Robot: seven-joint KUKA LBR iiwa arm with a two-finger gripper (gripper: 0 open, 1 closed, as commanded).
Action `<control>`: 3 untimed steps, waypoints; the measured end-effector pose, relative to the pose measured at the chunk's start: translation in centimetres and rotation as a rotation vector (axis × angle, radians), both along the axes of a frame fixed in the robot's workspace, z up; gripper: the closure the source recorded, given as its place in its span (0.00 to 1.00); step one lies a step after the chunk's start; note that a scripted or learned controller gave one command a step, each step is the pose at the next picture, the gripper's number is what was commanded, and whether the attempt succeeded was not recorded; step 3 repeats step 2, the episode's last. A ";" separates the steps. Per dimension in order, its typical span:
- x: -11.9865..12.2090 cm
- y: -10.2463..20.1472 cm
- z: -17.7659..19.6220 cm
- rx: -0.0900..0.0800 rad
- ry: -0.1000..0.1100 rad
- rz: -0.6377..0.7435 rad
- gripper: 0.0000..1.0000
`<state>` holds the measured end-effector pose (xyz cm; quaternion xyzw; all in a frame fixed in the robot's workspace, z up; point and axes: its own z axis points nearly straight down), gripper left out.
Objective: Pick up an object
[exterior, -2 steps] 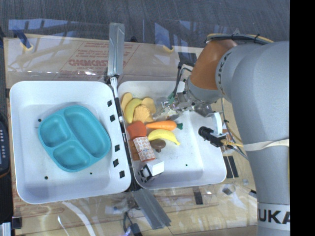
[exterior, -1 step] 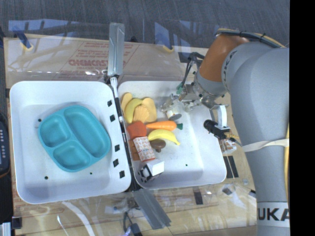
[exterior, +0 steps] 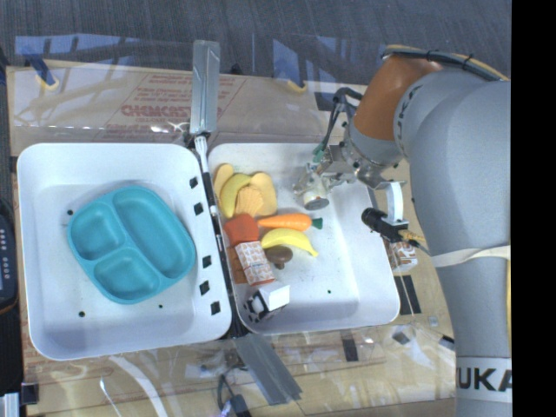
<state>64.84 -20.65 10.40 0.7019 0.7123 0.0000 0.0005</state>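
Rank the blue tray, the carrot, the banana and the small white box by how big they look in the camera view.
1. Blue tray, by far the largest.
2. Carrot and banana look about alike; I would not rank one over the other.
3. Small white box, the smallest.

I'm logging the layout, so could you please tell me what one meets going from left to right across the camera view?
Blue divided plate in the left bin → metal divider bar between the bins → orange carrot in the right bin → hand → grey arm.
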 end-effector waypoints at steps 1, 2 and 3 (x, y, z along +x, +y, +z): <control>0.1 0.7 -1.1 0.002 0.004 0.084 1.00; 1.2 7.2 10.5 0.000 -0.010 0.076 1.00; 1.2 7.2 10.5 0.000 -0.010 0.076 1.00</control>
